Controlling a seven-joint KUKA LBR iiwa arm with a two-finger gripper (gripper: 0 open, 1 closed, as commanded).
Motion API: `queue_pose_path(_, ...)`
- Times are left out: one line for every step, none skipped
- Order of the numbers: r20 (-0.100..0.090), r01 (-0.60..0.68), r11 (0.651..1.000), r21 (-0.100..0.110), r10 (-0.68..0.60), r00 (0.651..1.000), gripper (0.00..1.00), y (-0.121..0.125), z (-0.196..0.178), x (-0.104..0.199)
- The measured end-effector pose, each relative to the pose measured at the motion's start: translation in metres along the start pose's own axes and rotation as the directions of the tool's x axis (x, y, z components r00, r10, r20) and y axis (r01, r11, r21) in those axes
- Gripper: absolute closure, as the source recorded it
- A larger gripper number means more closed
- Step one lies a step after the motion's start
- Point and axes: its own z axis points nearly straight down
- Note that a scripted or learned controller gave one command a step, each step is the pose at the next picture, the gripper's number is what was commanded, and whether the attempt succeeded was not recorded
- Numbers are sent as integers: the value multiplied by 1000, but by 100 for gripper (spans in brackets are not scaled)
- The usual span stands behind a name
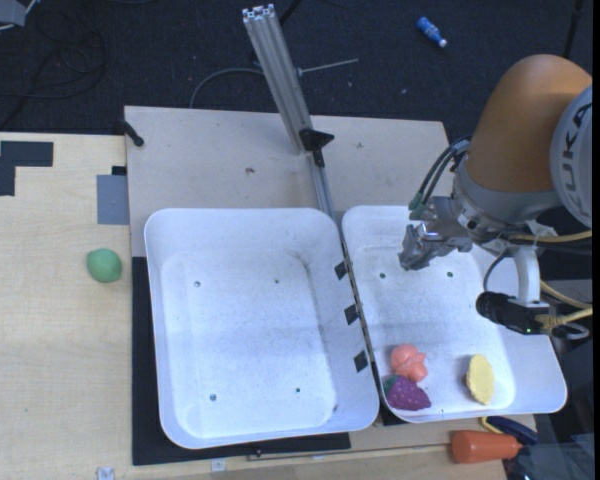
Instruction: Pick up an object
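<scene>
Approach step: the gripper point(417, 255) hangs over the right bin point(450, 298), upper centre-right of frame; whether its jaws are apart cannot be told. The next move likely calls for travel toward the lower frame, to the pink toy point(408, 360), purple grapes point(408, 395) or yellow piece point(480, 379).

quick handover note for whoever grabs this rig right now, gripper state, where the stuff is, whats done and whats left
Gripper: hovering over the upper part of the right bin, with nothing visible between its fingers; open or shut is unclear from this angle.
Objects: an orange-pink toy, a purple toy touching it just below, and a yellow toy apart to their right, all near the right bin's front edge. A green ball sits on the bench left of the left bin.
Done: no pick yet.
Left: descend on one object, grip it, lift.
</scene>
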Motion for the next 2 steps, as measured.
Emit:
queue_pose_path(0,1,1000,1,-1,1000,100,-2,14,46)
queue_pose_path(0,1,1000,0,-1,1000,100,-14,10,100)
